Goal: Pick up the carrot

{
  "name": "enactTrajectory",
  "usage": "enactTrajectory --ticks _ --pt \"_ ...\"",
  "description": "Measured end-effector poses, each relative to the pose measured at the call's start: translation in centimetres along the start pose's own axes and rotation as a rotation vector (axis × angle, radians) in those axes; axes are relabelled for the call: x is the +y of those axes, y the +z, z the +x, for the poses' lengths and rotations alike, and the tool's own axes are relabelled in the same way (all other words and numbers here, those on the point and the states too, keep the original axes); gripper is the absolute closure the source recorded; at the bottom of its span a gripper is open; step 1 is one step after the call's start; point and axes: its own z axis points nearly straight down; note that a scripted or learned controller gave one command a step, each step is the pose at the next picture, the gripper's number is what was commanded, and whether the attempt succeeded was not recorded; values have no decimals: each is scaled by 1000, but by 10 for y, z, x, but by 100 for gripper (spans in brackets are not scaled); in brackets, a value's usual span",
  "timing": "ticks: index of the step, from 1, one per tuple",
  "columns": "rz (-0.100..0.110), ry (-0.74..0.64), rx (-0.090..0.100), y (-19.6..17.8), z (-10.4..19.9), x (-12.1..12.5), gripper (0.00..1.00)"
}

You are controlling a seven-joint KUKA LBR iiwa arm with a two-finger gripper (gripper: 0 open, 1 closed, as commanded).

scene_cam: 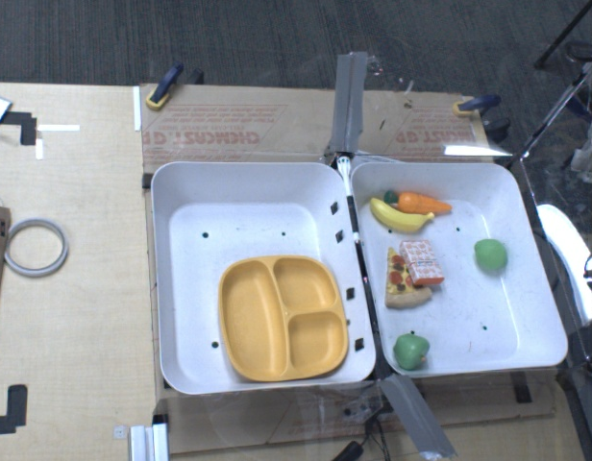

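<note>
The small orange carrot (pixel 424 202) with its green stub is lying in my right-hand white bin (pixel 527 257), up near the back wall, touching the curved yellow banana (pixel 402 215) just in front of it. Nothing of mine is on it, and how my fingers are set I can't tell. The slice of toy pizza (pixel 404 281) and a red-and-white carton (pixel 421 261) sit mid-bin. The yellow divided plate (pixel 283 317) is in the left bin (pixel 181 257).

Dark grey carpeted floor (pixel 277 17) up top, pale wood-grain tabletop (pixel 75 353) taking up the left. A brown cardboard sheet (pixel 248 128) is held by blue-and-yellow clamps (pixel 164 86), and a grey tape roll (pixel 34 247) sits far left.
</note>
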Motion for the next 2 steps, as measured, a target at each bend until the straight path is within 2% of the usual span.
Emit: enactTrajectory --ticks 1,2 --pt "1 -337 -3 -28 24 -6 100" --pt "-1 -665 -3 -27 -62 7 100"
